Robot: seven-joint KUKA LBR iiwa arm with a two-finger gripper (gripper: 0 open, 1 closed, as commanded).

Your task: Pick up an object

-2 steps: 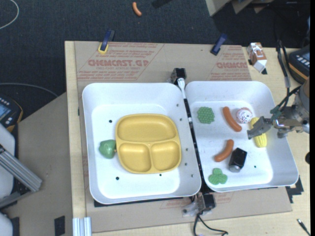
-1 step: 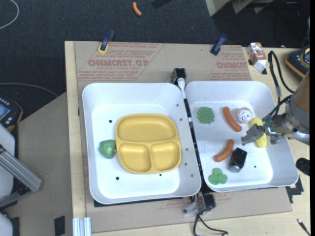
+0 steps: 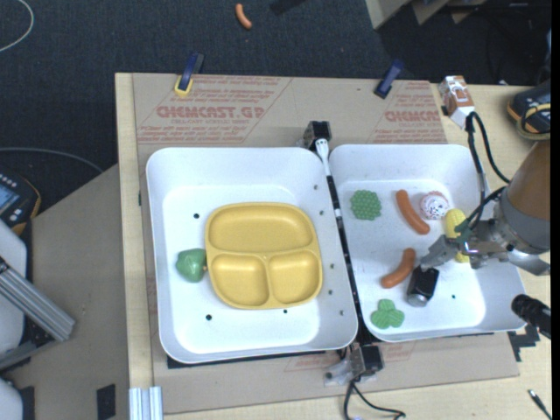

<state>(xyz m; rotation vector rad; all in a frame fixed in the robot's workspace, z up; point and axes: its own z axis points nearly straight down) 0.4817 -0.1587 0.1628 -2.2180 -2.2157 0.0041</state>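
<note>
Just right of the lower orange sausage [image 3: 398,269], which I am taking as my reference, the gripper [image 3: 457,248] hangs low over the floor of the right bin [image 3: 455,315], near the sausage but apart from it as far as I can see. From this slanted overhead view I cannot tell whether the gripper is spread or closed, and I see nothing held in it. The grey arm [image 3: 529,204] enters further right of the sausage, over the bin's right wall. A second orange sausage [image 3: 413,212] lies beyond the reference one, towards the far wall, tilted the other way. Right beside that second sausage, on its right, sits a small pink-and-white ball [image 3: 434,205]. Up and to the left of the reference sausage is a round, bumpy green toy vegetable [image 3: 366,205], and just on the near side of it lies a flat green leafy piece [image 3: 386,315]. Well to the left of the sausage, in the left bin [image 3: 175,217], a yellow three-compartment plate [image 3: 259,210] lies flat, with a green lump [image 3: 191,264] touching the plate's far-left edge.
</note>
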